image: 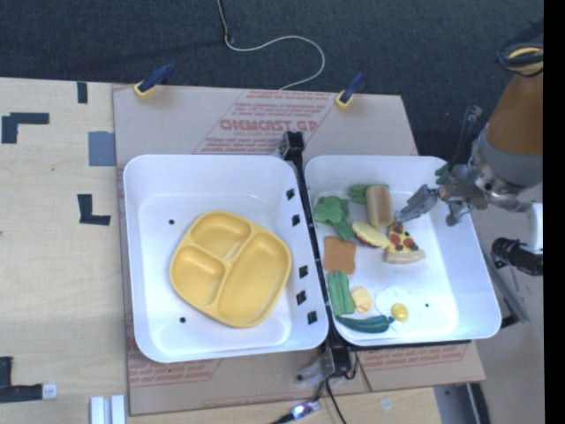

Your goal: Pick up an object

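Above right white plastic bin [459, 312]: two-finger metal gripper [415, 207], finger spread indiscernible, nothing visibly held; hovering beside toy pizza slice [402, 246] and tan bread roll [379, 204], likely lining up a pick.

- Yellow divided plate [231, 268], three compartments, lying in the left white bin [150, 325].
- Cardboard sheet [256, 124] with red print, under both bins.
- Two blue-and-yellow clamps [153, 80] [350, 88] at the cardboard's far edge.
- White cable [274, 44] looped on dark carpet [88, 20].
- Wooden benchtop [53, 263] with dark markings.
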Robot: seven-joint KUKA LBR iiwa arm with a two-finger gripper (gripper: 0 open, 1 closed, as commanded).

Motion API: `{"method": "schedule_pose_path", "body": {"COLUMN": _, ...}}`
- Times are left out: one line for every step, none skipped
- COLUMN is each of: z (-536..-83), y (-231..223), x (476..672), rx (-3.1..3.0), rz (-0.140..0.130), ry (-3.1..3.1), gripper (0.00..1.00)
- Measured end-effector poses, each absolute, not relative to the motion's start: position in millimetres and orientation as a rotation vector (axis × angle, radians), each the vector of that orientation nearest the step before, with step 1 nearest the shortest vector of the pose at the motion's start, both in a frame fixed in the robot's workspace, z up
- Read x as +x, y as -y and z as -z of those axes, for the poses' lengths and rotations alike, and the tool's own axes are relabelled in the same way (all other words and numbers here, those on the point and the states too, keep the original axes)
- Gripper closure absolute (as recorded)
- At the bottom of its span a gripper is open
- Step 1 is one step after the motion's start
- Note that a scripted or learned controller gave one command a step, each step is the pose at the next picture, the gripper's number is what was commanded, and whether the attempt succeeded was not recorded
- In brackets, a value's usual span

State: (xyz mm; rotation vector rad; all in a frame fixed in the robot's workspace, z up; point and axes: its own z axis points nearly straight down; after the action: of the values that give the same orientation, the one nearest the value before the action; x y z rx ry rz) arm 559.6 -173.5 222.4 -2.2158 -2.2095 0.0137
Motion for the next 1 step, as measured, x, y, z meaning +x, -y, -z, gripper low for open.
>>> {"method": "schedule_pose_path", "body": {"z": -230.2, "y": 173.1, "x": 562.3, "rx": -2.219, "rz": -0.002, "ry": 2.222, "gripper": 0.0}}
